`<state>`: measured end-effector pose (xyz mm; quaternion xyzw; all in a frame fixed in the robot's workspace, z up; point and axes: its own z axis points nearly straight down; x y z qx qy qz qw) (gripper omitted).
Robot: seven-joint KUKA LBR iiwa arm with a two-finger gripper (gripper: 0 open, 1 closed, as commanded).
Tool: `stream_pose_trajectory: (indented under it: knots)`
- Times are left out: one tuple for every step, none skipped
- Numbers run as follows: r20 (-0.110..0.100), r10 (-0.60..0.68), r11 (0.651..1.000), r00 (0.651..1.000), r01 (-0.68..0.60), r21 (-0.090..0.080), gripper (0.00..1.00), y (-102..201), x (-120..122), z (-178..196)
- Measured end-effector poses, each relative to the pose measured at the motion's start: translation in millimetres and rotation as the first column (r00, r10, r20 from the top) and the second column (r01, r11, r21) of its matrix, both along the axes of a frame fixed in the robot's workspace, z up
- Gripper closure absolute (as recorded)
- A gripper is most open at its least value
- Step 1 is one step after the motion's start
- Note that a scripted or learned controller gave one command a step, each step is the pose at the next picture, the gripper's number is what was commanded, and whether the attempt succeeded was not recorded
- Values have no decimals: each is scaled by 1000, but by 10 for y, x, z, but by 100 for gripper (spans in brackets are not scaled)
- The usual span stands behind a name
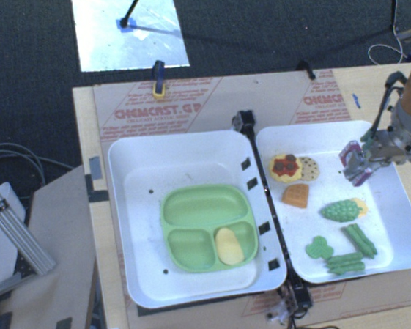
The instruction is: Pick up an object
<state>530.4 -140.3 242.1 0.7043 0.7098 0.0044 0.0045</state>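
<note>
My gripper (pixel 355 166) hangs over the upper right part of the right bin (pixel 399 212), reaching in from the right edge. Below it to the left lies a knobbly green toy with a yellow tip (pixel 343 211). Further left sit an orange wedge (pixel 296 196), a red-topped pizza-like toy (pixel 285 166) and a speckled cookie (pixel 309 168). At the bin's front lie a green clover-shaped piece (pixel 319 247) and several green bean pods (pixel 353 249). The gripper's tip looks purplish and its pose is blurred.
The left bin (pixel 133 205) holds a green divided plate (pixel 196 211) with a yellow oval toy (pixel 229 246) in its lower right compartment. A black clip strip (pixel 262 198) runs between the bins. A yellow clamp (pixel 159 90) sits on the bench's back edge.
</note>
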Motion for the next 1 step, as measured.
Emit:
stream_pose_trajectory:
  knots:
    - [-11, 0, 1000, 1000, 0, 2, 100, 496, 51, -261]
